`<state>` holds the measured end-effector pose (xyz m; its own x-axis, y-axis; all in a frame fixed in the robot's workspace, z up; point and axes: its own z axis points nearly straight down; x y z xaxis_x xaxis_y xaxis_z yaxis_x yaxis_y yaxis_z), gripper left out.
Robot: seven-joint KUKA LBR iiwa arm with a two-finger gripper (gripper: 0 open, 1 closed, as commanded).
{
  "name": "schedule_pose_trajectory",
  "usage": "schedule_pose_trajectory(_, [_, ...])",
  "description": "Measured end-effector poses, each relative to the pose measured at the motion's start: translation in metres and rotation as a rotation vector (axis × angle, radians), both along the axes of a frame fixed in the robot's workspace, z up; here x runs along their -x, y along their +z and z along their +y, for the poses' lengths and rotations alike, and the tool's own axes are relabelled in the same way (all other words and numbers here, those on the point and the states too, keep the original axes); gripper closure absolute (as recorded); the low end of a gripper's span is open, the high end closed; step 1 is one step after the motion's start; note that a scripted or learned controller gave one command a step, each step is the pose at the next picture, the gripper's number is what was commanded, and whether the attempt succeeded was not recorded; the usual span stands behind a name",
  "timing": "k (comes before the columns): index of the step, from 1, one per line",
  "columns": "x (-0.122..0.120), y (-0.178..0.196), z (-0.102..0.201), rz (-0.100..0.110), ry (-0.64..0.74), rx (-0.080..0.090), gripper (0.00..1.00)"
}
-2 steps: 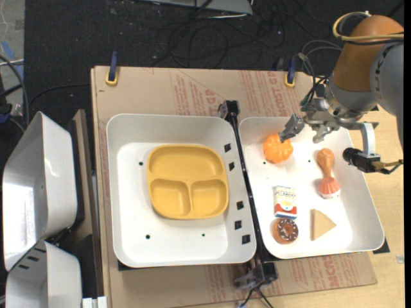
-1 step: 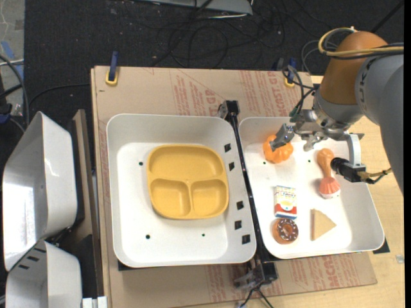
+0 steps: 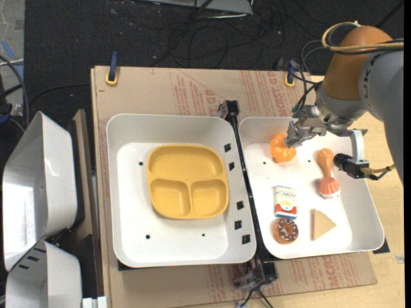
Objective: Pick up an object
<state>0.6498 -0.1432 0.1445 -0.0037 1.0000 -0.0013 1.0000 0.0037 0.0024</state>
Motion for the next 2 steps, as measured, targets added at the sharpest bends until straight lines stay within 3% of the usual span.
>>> schedule_pose_trajectory(2, [-0.003,0.101,-0.014,-0.004,-0.004,0.001,1.0])
